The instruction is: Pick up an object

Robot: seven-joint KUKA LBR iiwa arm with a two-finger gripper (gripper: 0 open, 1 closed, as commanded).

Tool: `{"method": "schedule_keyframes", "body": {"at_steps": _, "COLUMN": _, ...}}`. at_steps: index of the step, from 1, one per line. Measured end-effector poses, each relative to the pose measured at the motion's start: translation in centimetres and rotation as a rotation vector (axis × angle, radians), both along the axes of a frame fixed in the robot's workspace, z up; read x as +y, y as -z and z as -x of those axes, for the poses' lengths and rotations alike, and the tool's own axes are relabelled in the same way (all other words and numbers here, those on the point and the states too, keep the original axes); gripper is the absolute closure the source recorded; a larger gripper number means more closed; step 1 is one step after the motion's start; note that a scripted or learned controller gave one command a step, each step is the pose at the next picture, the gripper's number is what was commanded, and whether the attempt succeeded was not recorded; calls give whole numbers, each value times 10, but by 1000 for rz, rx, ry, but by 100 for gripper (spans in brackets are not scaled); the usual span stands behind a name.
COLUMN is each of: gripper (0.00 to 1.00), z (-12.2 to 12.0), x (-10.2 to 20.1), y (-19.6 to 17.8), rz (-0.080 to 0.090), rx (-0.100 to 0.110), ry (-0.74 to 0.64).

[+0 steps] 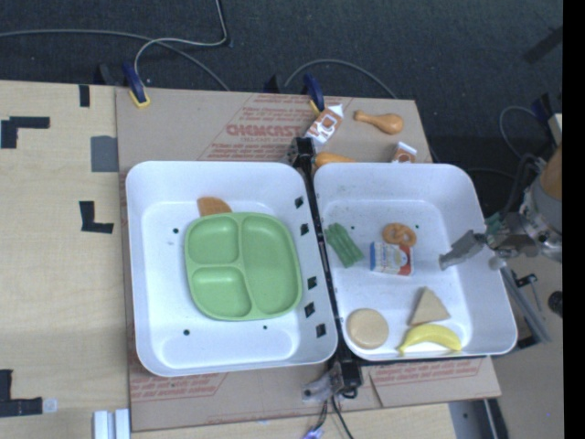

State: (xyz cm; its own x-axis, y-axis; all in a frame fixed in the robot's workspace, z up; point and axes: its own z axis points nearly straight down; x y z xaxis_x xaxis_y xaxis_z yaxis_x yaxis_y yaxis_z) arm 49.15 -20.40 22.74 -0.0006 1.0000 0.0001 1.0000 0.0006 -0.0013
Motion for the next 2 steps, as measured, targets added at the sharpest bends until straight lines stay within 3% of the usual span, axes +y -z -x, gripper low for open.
{"method": "schedule_keyframes", "body": {"at_steps": 1, "gripper": 0, "z": 6, "x": 3, "y": 141, "rz": 0, "rx": -4, "ry": -1}}
{"method": "schedule_keyframes", "body": {"at_steps": 2, "gripper": 0, "z": -63, "x": 47, "y": 141, "rz": 2, "rx": -8, "ry": -2}}
